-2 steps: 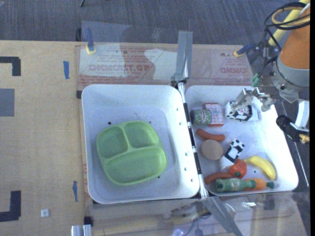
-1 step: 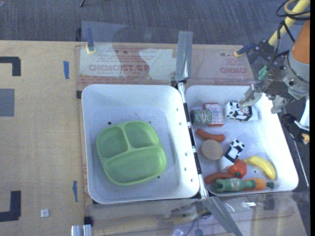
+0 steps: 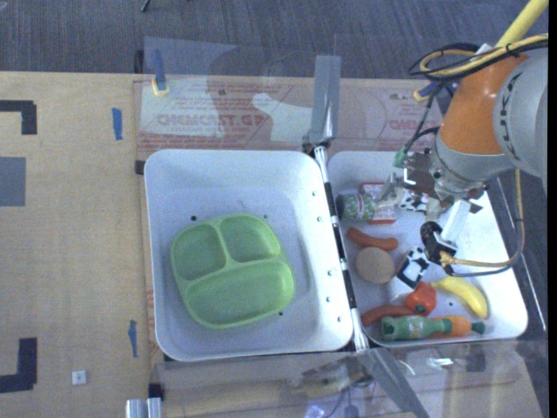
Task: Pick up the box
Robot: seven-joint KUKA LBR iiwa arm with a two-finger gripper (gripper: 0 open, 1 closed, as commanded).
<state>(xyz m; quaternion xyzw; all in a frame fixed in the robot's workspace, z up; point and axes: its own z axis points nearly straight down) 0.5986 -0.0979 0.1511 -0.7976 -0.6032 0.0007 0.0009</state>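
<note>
The gripper, grip state unclear, hangs near the right bin's far edge, with the box just left.

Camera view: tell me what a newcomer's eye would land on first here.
The green divided plate lies alone in the left bin. The grey arm with its orange band reaches in from the right over the right bin, where toy foods crowd together: a banana, an orange carrot, a brown round piece and a green bottle.
</note>
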